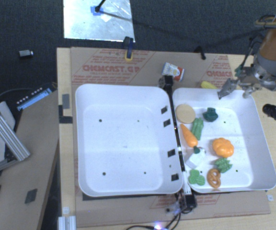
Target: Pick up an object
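Eight or so toy foods we count in the right bin point(253, 110): carrot point(189, 136), orange pepper point(223, 147), pretzel point(213, 178), others. Claw point(236, 88) spread, carrying nothing, above the bin's far edge. Pick not yet begun.

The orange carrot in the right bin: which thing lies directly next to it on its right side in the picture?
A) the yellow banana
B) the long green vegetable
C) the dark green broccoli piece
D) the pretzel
B: the long green vegetable lies alongside the carrot near the left wall of the right bin, while the pretzel sits lower down, toward the bin's near edge.
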You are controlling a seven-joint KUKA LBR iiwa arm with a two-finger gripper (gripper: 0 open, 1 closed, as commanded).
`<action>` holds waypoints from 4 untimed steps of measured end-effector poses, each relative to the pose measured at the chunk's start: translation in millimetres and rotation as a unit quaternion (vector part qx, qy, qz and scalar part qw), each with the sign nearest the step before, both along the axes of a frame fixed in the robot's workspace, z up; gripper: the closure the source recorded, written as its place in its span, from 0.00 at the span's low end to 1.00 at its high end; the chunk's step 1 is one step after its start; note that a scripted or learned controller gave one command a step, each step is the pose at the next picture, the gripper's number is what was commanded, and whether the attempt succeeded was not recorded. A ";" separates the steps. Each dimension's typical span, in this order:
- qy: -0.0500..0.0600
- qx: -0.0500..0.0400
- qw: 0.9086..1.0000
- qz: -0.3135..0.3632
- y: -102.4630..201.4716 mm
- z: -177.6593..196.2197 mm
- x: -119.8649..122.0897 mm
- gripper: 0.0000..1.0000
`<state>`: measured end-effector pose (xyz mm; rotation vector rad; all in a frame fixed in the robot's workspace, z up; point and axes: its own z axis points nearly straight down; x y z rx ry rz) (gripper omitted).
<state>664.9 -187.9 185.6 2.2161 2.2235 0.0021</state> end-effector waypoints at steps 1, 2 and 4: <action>0.004 0.002 1.000 0.002 37.5 -107.5 2.2 0.00; -0.002 -0.001 1.000 0.002 34.4 -88.6 5.6 1.00; 0.000 0.000 1.000 0.000 72.2 -101.0 -40.8 0.00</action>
